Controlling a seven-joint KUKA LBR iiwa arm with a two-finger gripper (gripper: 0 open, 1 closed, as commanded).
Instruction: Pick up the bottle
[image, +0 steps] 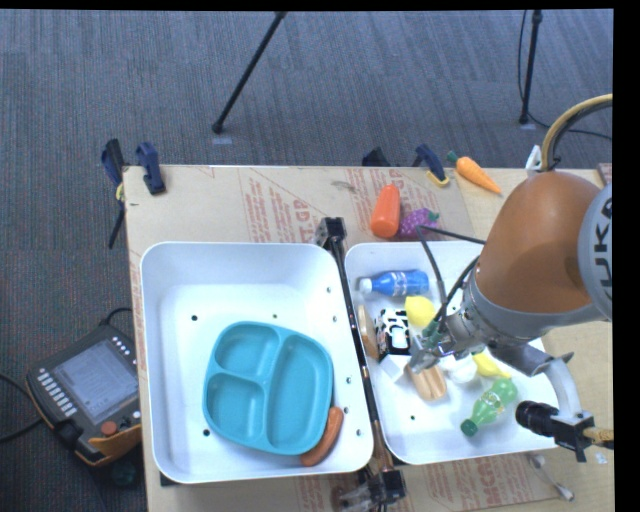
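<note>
A brown cardboard-covered bench (250, 205) with red printed markings carries two shallow white bins side by side. The left bin (165, 300) and the right bin (440, 448) nearly touch along a dark strip in the middle. On the bare board behind the right bin lie an orange pepper-like toy (386, 211) and, just beside it, purple grapes (419, 221). A toy carrot (476, 174) lies near the back right corner. Clamps (150, 166) grip the back edge.
</note>
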